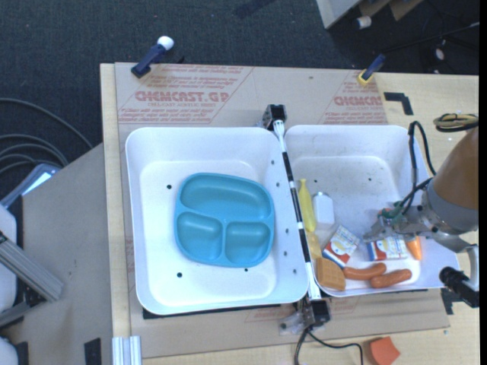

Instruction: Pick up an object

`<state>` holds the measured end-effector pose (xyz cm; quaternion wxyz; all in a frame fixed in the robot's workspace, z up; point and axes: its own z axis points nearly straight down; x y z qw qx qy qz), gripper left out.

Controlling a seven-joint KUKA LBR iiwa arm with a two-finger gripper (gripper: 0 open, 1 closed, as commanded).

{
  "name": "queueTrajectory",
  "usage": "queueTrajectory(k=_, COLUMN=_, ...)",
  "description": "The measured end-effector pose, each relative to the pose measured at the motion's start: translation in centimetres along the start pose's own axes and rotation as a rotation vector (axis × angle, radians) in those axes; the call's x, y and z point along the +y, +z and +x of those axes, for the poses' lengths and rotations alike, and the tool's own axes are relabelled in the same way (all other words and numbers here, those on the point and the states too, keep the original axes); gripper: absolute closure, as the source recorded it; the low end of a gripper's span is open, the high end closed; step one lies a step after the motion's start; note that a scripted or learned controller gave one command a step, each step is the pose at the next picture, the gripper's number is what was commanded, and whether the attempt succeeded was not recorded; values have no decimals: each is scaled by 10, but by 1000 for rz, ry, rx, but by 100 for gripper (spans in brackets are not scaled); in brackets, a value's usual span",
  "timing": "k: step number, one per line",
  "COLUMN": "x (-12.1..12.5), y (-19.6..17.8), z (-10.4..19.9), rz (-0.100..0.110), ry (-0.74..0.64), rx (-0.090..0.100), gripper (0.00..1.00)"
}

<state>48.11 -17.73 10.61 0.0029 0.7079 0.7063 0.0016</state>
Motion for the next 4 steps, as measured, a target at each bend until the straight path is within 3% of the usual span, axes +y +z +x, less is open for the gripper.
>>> queueTrajectory(k=1, x=0, y=0, z=0, rz=0, ry=0, rx=0, gripper=0)
queueTrajectory(k=2, x=-2, y=21, z=-12, rz=10, ry=-5, rx=10, gripper=0)
queueTrajectory(k=3, x=-2, y=12, z=-12, rz=8, ry=-5, rx=8, gripper=100)
queueTrajectory(k=4, x=-2, y=12, z=-12, rz=8, ry=-4, rx=9, gripper=0)
